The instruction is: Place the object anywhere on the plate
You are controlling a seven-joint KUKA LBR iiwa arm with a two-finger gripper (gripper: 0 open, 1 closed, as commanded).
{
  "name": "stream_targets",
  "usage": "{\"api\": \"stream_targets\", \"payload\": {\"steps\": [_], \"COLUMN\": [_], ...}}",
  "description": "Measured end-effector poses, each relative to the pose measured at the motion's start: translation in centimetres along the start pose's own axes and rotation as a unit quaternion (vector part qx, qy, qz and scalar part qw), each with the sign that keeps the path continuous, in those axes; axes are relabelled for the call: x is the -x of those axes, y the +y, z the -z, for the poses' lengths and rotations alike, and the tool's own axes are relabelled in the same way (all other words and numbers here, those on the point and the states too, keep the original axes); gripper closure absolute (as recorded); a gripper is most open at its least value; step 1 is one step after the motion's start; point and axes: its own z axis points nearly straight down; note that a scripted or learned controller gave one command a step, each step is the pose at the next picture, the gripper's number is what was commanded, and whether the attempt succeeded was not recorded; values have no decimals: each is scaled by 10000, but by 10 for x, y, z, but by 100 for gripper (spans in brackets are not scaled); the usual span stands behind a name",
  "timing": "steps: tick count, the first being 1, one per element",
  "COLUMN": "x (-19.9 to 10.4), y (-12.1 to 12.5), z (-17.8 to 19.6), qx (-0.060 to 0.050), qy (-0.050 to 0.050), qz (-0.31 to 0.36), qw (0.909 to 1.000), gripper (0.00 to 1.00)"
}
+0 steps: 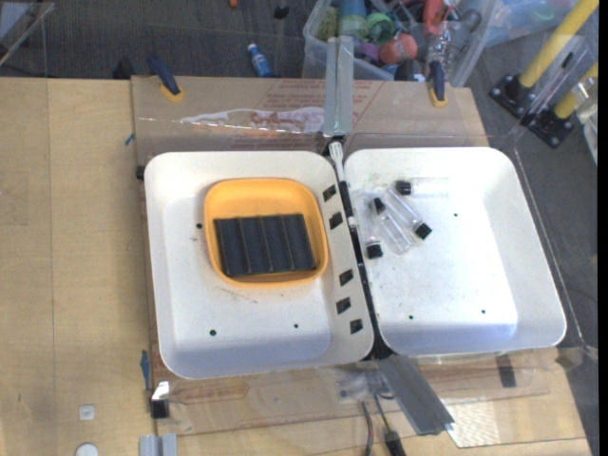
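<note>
An orange square plate point(262, 196) sits in the left white bin point(180, 283). A black ribbed rectangular block point(264, 245) lies flat on the plate, toward its front edge. In the right white bin point(475, 274), near its back left corner, lie several clear tubes with black caps point(399, 221), loosely bunched together.
A row of small black tabs point(342, 255) runs along the seam between the two bins. Behind the bins stand a clear tub of colourful toys point(399, 17) and a yellow pole on a black base point(560, 36). Bare wooden bench point(66, 255) extends to the left.
</note>
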Motion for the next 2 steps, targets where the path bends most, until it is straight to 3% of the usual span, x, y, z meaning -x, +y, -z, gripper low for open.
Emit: {"api": "stream_targets", "payload": {"steps": [1, 2], "x": [0, 0], "y": [0, -1], "z": [0, 12], "qx": [-1, -43], "qy": [1, -16], "qz": [-4, -24], "qw": [10000, 10000], "gripper": [0, 100]}}
